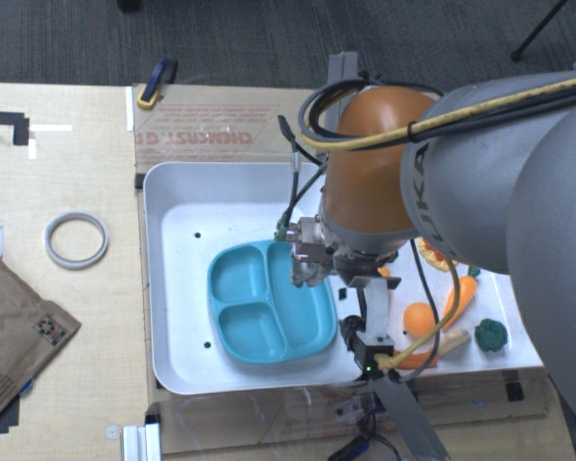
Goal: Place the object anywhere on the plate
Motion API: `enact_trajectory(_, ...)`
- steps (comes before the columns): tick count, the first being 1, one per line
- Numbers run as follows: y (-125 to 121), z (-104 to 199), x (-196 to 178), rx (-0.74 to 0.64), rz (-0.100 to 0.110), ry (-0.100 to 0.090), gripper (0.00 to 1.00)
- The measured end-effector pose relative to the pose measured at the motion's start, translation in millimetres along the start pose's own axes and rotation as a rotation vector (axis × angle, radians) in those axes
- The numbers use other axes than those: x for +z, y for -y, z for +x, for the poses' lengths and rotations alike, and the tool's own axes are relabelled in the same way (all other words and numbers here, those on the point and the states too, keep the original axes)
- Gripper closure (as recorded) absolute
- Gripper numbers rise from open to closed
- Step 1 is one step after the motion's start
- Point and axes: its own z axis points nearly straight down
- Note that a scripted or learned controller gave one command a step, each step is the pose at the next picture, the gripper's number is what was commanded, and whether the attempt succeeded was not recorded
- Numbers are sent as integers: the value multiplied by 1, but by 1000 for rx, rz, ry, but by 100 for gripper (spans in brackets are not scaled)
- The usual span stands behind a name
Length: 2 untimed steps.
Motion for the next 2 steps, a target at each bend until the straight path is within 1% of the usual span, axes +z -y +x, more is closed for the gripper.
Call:
enact_trajectory(1, 4, -36, 70, -277, 0, -1, 100)
enact_trajectory(2, -81, -36, 5, -352, -4, 0, 100)
